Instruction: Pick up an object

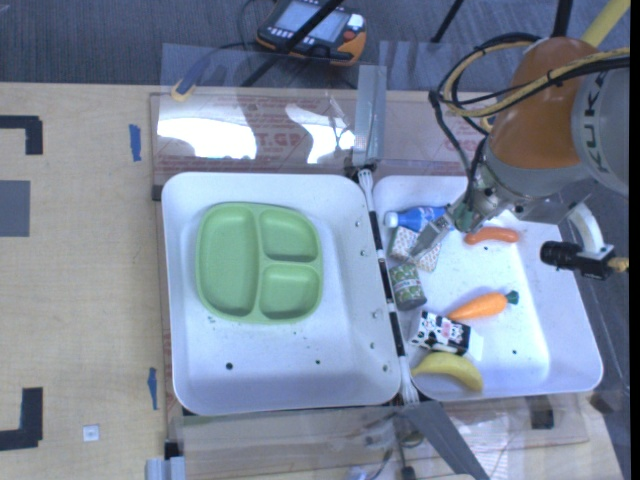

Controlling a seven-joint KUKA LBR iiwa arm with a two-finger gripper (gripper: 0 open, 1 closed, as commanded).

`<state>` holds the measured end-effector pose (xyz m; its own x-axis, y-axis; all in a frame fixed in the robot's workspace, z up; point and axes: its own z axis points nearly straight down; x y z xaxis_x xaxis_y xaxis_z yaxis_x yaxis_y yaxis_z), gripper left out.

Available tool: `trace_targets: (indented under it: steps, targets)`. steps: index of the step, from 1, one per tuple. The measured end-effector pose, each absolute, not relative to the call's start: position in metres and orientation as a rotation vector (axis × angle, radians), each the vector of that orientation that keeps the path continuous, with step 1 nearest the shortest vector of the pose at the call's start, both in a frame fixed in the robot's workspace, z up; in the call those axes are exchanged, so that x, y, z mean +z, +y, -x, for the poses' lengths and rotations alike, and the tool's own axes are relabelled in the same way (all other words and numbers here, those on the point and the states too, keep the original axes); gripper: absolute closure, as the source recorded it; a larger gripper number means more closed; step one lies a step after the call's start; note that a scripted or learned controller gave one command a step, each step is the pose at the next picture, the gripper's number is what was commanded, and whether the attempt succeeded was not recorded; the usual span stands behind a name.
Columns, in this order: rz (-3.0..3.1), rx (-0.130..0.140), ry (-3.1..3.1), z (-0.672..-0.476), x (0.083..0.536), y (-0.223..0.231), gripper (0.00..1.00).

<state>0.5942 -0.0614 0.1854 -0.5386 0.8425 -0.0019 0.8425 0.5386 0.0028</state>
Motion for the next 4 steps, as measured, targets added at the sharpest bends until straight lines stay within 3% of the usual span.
trace_targets:
  steps: [1,2,3,4]
  targets:
    - [-1.401,0.003,2.806,-0.614,0.186,-0.041,0.00]
    - [-1.272,0.002,2.866,-0.594,0.212,-0.107,0.00]
    - [-1.015,0.008,2.947,-0.633,0.111,-0.110,0.00]
    - [-0.812,-0.015,3.024,-0.660,0.106,-0.106,0.00]
